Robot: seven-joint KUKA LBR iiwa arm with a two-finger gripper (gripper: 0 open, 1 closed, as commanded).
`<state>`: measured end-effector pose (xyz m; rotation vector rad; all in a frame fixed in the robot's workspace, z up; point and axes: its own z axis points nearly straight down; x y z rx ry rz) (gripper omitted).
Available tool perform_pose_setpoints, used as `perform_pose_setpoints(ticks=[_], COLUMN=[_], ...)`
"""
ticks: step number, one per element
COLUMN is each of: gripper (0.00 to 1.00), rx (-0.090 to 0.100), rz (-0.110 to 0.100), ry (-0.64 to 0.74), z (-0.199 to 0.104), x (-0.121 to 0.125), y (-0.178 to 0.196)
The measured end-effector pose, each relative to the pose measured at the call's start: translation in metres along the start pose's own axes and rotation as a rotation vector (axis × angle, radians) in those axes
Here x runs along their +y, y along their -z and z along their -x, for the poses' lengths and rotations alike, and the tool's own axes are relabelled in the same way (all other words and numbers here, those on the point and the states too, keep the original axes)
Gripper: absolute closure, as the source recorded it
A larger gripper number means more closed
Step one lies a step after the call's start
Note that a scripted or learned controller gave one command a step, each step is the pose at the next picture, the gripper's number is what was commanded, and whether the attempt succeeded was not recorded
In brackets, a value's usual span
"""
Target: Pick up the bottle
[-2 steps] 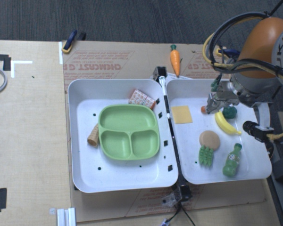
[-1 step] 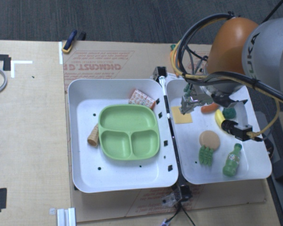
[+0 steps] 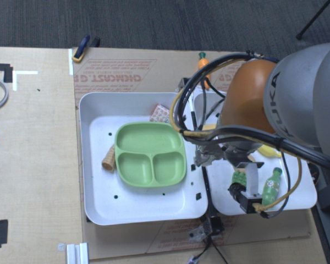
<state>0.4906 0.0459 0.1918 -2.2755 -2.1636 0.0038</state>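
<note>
Glossy green plastic bottle (image 3: 271,185), matt green plastic tray (image 3: 150,154), smooth white bins (image 3: 93,164)

Arm (image 3: 297,92) crowds the bottle (image 3: 271,187) — left bin's (image 3: 93,164) front floor bare.

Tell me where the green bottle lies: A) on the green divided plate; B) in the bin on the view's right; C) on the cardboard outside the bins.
B: the green bottle lies on the floor of the right-hand bin, apart from the green divided plate, which sits in the other bin.
</note>
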Motion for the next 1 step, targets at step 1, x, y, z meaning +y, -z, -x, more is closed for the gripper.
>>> perform_pose_setpoints(ticks=[1], gripper=[1.0], rx=[-0.001], rz=[0.002], ry=[0.185], z=[-0.0532], x=[-0.0159], y=[0.0159])
